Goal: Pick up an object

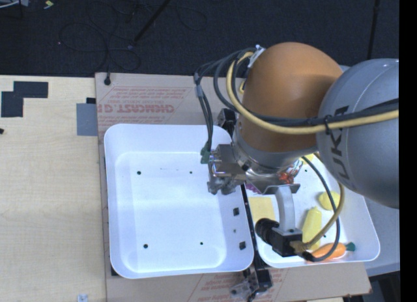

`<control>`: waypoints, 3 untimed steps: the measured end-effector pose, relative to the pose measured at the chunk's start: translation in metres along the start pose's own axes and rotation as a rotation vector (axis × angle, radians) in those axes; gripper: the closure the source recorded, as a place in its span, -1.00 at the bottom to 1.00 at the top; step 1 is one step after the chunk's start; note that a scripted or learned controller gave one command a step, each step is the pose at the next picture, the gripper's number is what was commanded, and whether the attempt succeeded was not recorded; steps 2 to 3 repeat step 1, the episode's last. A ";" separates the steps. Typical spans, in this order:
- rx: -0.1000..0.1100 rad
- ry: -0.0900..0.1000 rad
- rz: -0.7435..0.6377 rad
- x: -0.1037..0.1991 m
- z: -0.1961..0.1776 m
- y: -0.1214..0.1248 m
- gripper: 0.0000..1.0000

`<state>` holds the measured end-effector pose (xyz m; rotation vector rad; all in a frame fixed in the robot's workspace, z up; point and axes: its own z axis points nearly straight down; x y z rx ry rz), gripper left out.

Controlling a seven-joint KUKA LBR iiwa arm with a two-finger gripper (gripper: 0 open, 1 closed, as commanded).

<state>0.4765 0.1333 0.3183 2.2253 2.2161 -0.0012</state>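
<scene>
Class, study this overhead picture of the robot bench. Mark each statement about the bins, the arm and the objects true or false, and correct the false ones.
1. Two white bins, a left bin and a right bin, sit side by side. True.
2. The long yellow object lies in the left bin. False: the long yellow object lies in the right bin.
3. The arm carries an orange band. True.
4. The orange object lies outside both bins. False: the orange object lies in the right bin, near its front rim.
5. The arm reaches in from the picture's left. False: it comes from the right.
</scene>
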 end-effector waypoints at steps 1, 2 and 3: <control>0.010 0.000 -0.011 0.077 0.045 -0.003 1.00; 0.010 0.000 -0.011 0.077 0.045 -0.003 1.00; 0.010 0.000 -0.011 0.077 0.045 -0.003 1.00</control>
